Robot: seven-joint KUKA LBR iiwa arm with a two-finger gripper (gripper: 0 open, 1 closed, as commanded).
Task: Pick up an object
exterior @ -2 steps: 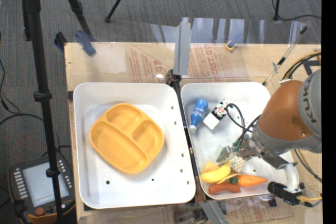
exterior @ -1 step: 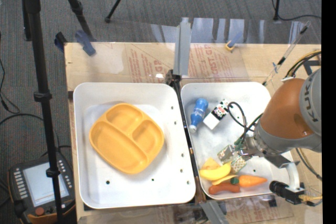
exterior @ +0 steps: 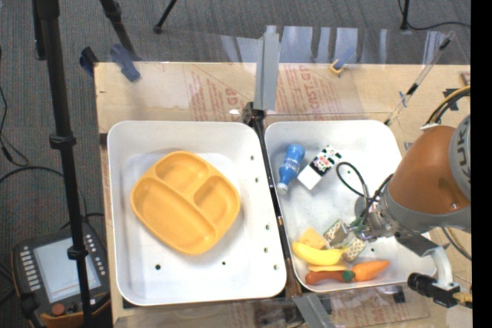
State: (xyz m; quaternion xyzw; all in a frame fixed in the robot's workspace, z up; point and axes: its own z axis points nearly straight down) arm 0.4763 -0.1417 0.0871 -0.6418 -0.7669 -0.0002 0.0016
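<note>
My gripper (exterior: 345, 240) is low in the right bin (exterior: 384, 136), near its front edge, and the grey arm with the orange band (exterior: 427, 180) reaches in from the right. Its two fingers (exterior: 336, 231) stand apart, open, with nothing between them. Just left of and below the fingertips lie a yellow banana (exterior: 317, 254) and a pale yellow cheese wedge (exterior: 310, 238). An orange carrot (exterior: 354, 272) lies along the bin's front wall under the gripper. A blue bottle (exterior: 289, 164) and a white box with black and green marks (exterior: 318, 167) sit at the bin's back left.
The left bin (exterior: 123, 142) holds a yellow divided plate (exterior: 185, 200). A black cable (exterior: 352, 177) loops above the gripper. A grey upright post (exterior: 267, 77) stands behind the bins. A tripod and a control pendant (exterior: 58, 271) stand to the left of the bench.
</note>
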